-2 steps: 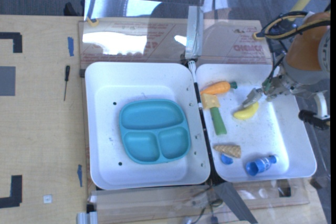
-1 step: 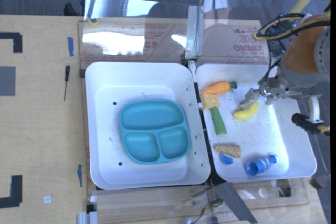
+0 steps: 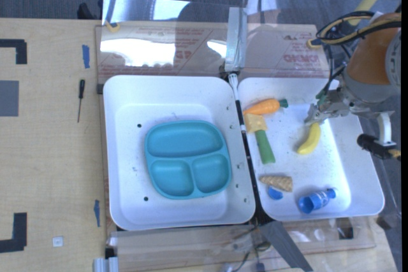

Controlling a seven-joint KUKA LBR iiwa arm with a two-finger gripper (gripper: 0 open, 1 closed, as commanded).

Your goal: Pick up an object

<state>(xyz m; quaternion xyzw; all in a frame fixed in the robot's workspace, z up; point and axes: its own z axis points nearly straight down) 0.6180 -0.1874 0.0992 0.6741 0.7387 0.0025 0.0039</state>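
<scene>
Banana (image 3: 309, 139), yellow, lies tilted in right bin (image 3: 363, 194), upper middle of that bin, right of centre of frame. Gripper (image 3: 317, 113) sits just above the banana's top end, at the bin's upper right area; finger state cannot be told from this view (too small and dark against the wrist), and nothing is visibly between them. Arm (image 3: 373, 67) comes in from the right edge, orange band above the wrist, cables looped over it. Other items in the right bin: carrot (image 3: 262, 107) toward upper left, pointing left-right; green and yellow block (image 3: 261, 139) just below the carrot, standing lengthwise down the frame; a tan cone-like piece (image 3: 277, 182) lower down, with a small blue bit touching its lower edge; blue bottle (image 3: 315, 199) near the lower edge. Left bin (image 3: 121, 105) holds a teal divided tray (image 3: 187, 158), three compartments, sitting near the bin's centre. Banana is well apart from the bottle and near the green block.
</scene>
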